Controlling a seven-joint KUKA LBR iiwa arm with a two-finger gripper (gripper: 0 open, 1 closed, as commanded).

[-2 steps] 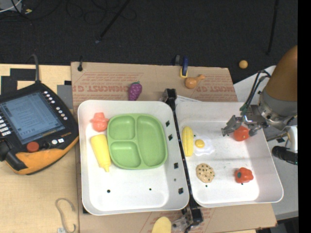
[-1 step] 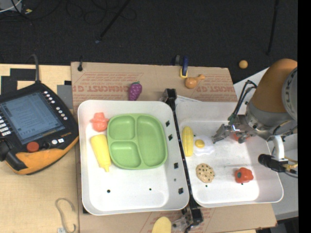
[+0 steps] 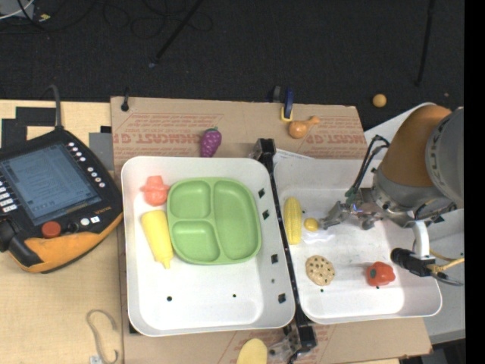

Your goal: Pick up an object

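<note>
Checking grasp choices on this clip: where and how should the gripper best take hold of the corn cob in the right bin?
Probably across the middle of the corn cob, from above, fingers closing on its long sides. It lies flat and lengthwise beside the right bin's left wall, so the wall-side finger has little room. A small yellow piece lies close on its other side. The gripper is near it.

bins point(image 3: 204, 309): smooth white plastic | tray point(image 3: 212, 220): glossy green plastic | backing point(image 3: 167, 127): matt cardboard

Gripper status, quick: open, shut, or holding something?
Gripper: cannot be told from this view. It sits low in the right bin, next to the small yellow piece and the corn.
</note>
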